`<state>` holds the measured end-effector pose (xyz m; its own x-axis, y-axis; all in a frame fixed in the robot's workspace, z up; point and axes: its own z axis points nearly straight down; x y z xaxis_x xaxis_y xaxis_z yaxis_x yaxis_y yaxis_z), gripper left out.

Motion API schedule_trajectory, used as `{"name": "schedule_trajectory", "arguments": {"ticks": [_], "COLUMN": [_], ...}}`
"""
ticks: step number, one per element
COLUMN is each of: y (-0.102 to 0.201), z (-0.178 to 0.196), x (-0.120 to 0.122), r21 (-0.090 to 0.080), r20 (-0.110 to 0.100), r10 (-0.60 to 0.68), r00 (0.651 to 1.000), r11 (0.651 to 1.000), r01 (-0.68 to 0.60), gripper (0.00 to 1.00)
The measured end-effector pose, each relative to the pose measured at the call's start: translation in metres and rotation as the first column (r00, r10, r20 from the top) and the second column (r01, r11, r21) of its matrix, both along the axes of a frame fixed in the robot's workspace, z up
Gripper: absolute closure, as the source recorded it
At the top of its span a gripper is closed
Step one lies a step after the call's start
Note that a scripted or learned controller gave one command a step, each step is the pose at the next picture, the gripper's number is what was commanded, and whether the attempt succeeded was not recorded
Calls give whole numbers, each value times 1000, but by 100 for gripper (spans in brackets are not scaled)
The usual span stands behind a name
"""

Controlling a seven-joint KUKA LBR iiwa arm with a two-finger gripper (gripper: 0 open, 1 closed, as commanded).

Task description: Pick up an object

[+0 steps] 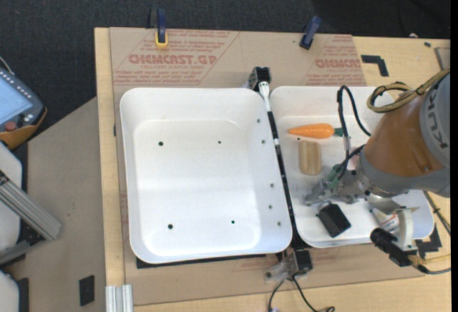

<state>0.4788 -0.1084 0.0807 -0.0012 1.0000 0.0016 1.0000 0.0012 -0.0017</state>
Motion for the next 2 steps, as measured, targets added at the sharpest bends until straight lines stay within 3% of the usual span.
{"name": "schedule_trajectory", "arguments": {"ticks": [1, 2], "y": [8, -4], "z": [107, -1], "x": [16, 46], "r21": [-4, -2], "r20": [12, 0], "r10": [2, -2], "r00": [1000, 1000], "r11": [1000, 1000], "r01": [-2, 2], "gripper": [0, 0]}}
